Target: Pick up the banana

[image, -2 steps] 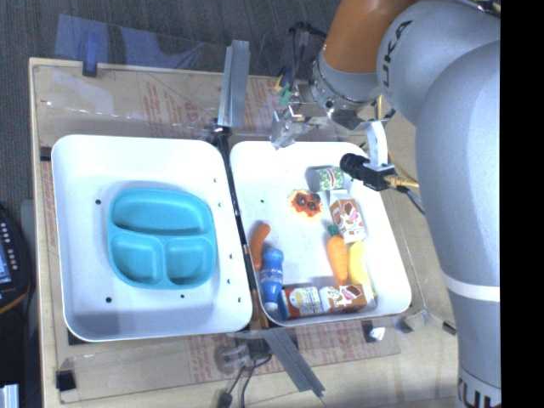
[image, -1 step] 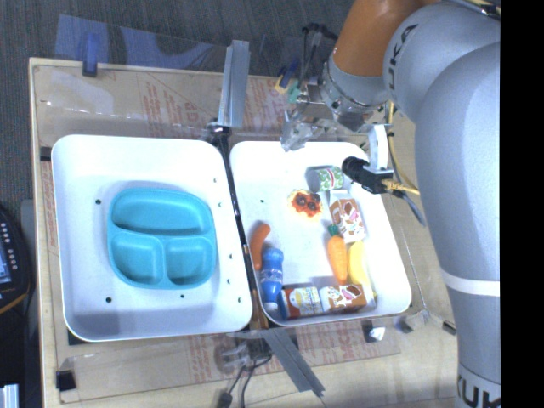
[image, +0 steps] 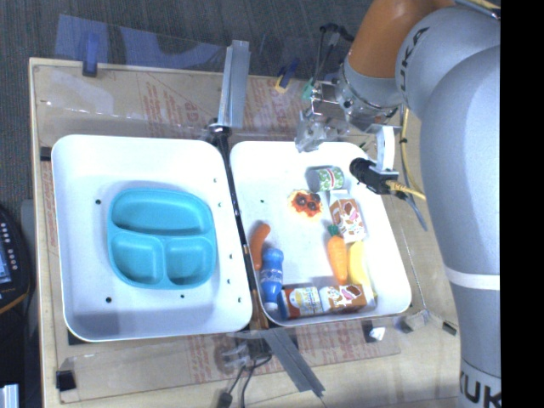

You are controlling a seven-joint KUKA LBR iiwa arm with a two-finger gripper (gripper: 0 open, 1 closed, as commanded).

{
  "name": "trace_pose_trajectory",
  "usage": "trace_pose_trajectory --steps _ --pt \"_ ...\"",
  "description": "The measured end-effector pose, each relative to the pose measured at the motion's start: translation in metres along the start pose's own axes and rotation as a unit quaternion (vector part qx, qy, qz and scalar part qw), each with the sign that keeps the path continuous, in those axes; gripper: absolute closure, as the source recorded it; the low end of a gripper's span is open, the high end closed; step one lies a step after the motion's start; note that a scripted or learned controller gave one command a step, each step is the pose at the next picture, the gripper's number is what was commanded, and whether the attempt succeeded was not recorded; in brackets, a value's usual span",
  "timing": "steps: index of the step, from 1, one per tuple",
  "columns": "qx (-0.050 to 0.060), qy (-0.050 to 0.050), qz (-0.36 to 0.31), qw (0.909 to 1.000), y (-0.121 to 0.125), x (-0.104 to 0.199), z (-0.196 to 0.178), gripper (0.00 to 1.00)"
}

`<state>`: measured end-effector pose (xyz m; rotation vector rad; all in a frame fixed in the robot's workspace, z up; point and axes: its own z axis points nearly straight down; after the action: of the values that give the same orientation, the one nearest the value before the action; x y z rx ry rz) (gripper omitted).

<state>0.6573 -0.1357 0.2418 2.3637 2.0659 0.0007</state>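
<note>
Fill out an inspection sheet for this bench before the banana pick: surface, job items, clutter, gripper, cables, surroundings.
Surface: two shallow white bins, left bin and right bin, on a board-topped bench.
Job's things: yellow banana in the right bin, near its right wall, beside an orange carrot.
Clutter: green can, small printed carton, long printed box, blue bottle, orange-red sausage shape, small orange-and-black toy; blue compartment tray in the left bin.
Grippers: gripper over the right bin's far edge, away from the banana.
Cables: black cable near the wrist.
Surroundings: dark carpet.
</note>
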Motion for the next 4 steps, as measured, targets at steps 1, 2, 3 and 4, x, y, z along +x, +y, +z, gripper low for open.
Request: trace_pose_trajectory --steps 1,2,3,4 --pt "0.001 0.001 -0.036 0.9994 -0.008 0.058 -0.039 1.0" --pt "0.002 0.0 0.072 0.9974 -0.017 0.121 -0.05 1.0" --pt "0.002 0.0 0.151 0.9885 -0.024 0.17 -0.047 1.0" --pt "0.002 0.0 0.224 0.9747 -0.026 0.189 -0.164 1.0"
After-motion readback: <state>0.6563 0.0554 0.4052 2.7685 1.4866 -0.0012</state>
